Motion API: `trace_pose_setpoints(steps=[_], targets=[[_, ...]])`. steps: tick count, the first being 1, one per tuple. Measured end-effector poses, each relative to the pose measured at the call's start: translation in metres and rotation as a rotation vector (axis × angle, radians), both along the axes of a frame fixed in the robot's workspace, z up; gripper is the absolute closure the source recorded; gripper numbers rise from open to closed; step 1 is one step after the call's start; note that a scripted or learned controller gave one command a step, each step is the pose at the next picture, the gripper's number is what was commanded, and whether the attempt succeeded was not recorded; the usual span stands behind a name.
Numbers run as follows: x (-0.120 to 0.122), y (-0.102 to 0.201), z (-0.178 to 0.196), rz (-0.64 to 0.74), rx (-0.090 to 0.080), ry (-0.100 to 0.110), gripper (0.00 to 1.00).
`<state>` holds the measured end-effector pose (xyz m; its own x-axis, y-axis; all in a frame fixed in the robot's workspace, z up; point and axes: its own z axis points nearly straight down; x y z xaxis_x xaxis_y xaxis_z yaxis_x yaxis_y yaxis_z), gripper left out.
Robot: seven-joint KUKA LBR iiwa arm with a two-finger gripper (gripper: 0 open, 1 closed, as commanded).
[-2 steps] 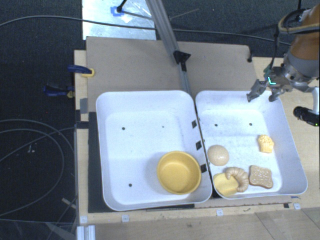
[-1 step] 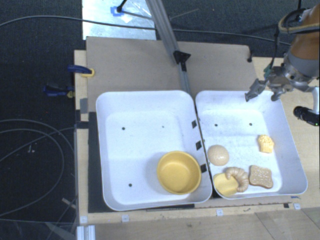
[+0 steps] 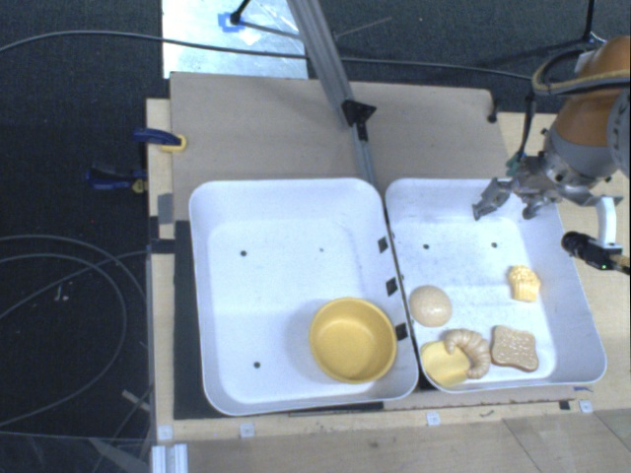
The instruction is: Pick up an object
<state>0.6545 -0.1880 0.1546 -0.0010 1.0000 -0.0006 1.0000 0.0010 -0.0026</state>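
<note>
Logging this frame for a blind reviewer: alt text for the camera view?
The gripper hangs open over the far edge of the right bin, holding nothing. Near that bin's front lie a round bun, croissant and toast slice; the left bin holds a yellow bowl.

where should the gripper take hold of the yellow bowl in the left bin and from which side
Probably by its rim: the round yellow bowl sits upright, mouth open to the top, in the left white bin. Come straight down with one finger inside and one outside, on the upper-left arc of the rim, since the lower-right edge sits close to the bin wall. The gripper is over the right bin now.
</note>
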Motion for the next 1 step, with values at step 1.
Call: trace_pose_setpoints(steps=[1], targets=[[0.0013, -0.0048, -0.0606, 0.0, 0.0, -0.002, 0.0]])
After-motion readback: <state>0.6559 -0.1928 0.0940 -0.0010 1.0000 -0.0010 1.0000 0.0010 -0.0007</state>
